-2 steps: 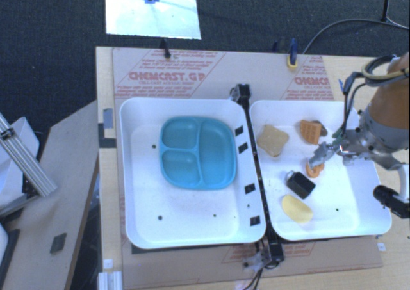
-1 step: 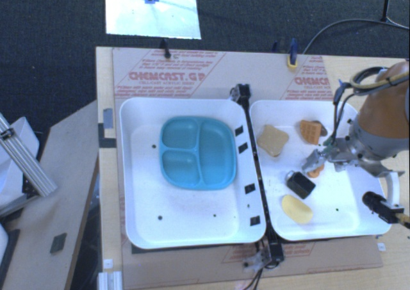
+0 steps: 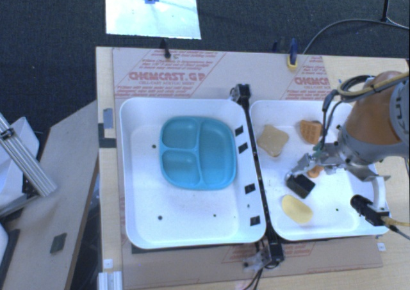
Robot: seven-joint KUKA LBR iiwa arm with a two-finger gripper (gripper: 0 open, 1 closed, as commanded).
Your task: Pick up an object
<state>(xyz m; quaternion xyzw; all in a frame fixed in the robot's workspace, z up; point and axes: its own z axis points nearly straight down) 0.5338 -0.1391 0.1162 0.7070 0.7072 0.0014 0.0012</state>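
Observation:
In the right bin (image 3: 333,218) my gripper (image 3: 316,162) hangs low near the middle, reaching in from the right under the grey arm (image 3: 378,122). A small orange piece (image 3: 314,171) shows just beneath the gripper; I cannot tell if it is held. A tan toast slice (image 3: 273,139) lies to the upper left of the gripper. An orange waffle-like piece (image 3: 311,130) lies just above it. A pale yellow oval piece (image 3: 296,209) rests near the bin's front, below and left of the gripper.
The left bin (image 3: 141,218) holds a blue divided plate (image 3: 196,153) at its centre. A black-taped ridge (image 3: 251,167) separates the two bins. Bare white floor lies at the right bin's front right and around the plate.

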